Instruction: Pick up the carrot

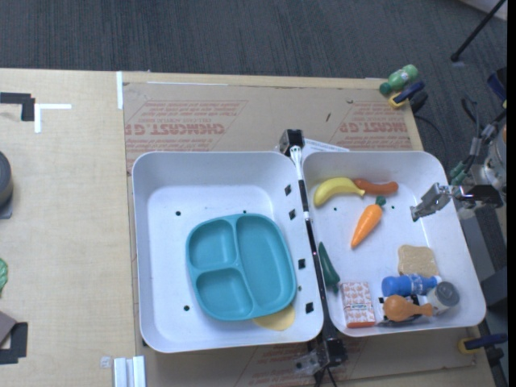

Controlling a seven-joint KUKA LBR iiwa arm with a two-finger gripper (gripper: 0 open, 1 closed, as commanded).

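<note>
The hand (pixel 425 204) hovers at the right bin's (pixel 458 240) rim, apart from the carrot (pixel 366 223), apparently lining up a reach; whether it is open cannot be told. The carrot, orange, tapered and green-topped, lies slanted just below the banana (pixel 337 189), untouched.

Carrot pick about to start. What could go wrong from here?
1. The carrot lies tilted, its green top close to the banana and the sausage; a descent near that end may bump them.
2. The pincer sits by the right bin's wall, off to the carrot's side, so a misjudged approach could close on nothing.
</note>
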